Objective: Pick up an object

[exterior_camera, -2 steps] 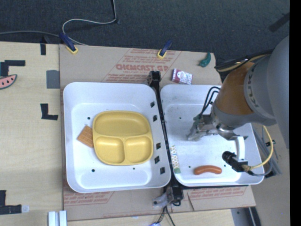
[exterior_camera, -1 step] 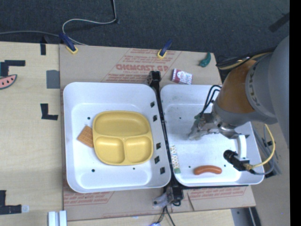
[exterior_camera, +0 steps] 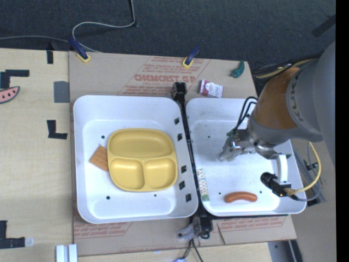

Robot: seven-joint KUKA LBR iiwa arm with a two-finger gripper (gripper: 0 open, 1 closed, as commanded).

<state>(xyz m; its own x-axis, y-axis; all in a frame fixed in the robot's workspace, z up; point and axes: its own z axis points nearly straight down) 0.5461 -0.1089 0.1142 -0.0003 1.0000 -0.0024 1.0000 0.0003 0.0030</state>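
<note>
Camera view: two white bins side by side on the tabletop (exterior_camera: 32, 146). Left bin (exterior_camera: 90, 201) holds a yellow divided plate (exterior_camera: 143, 159) at its center, with a tan cracker-like piece (exterior_camera: 99, 158) touching the plate's 9 o'clock edge, partly tucked under it. Right bin (exterior_camera: 210, 116) has the arm (exterior_camera: 283, 111) coming in from 3 o'clock. The hand (exterior_camera: 228, 150) sits low near the middle of the right bin, pointing toward 8 o'clock; too small and blurred to tell how far open it is, and nothing visible in it. A sausage (exterior_camera: 240, 197) lies flat on the bin floor at 6 o'clock from the hand, apart from it, near the front wall. A small red-and-white packet (exterior_camera: 210, 89) lies on the cardboard just past the right bin's 12 o'clock rim. Black cable (exterior_camera: 275, 183) hangs off the wrist at 4 o'clock.
</note>
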